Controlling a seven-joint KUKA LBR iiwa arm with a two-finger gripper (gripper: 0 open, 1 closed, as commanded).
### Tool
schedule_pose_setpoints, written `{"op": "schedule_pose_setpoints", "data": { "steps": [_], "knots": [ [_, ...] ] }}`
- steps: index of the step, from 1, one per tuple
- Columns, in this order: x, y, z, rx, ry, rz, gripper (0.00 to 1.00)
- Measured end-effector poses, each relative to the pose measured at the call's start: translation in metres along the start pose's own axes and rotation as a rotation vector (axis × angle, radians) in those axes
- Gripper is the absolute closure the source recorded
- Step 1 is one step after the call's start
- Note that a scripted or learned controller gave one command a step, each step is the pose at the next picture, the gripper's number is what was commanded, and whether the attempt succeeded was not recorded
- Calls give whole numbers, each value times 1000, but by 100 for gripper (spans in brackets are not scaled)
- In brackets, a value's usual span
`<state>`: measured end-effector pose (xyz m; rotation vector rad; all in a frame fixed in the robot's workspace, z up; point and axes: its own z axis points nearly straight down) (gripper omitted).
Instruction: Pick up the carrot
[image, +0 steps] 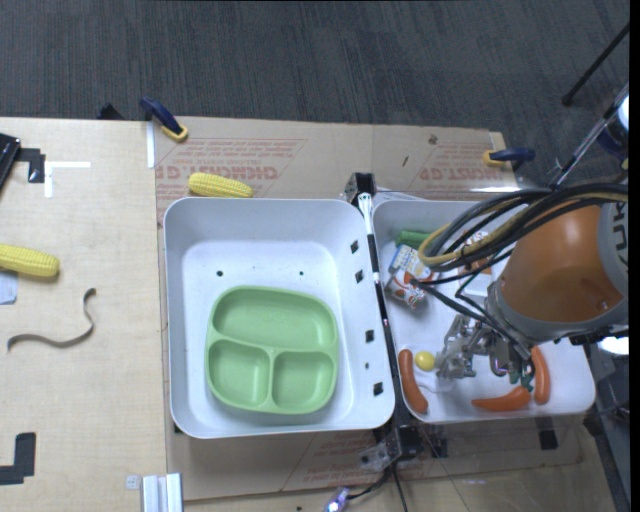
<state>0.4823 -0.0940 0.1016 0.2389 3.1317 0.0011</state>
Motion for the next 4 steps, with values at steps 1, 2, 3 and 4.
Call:
{"op": "schedule_pose_setpoints", "data": {
  "steps": [1,2,3,4],
  "knots": [
    [-48,-10,9,1,-4,-199,100],
    [-48,-10,9,1,-4,-199,0],
    [-11,-10,10,0,-1,-417,0],
    [-13,-9,0,1,-6,-417,100]
  ]
}}
